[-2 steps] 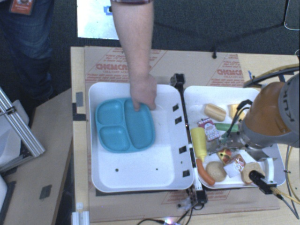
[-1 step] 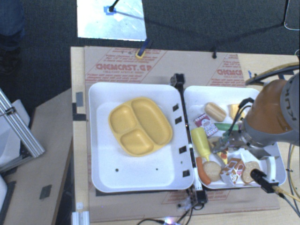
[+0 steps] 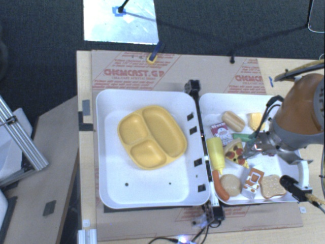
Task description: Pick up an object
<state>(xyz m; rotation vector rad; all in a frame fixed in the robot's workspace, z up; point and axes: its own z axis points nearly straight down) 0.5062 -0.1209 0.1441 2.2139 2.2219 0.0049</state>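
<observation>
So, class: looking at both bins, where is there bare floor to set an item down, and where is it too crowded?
Free: the left bin, on the white floor around the yellow divided plate, widest along the near edge. Crowded: the right bin, where toy foods like the bun and bread slice pack around the gripper.

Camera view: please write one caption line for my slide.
KUKA arm's gripper reaches into the right bin over toy food; a yellow divided plate lies in the left bin.
</observation>
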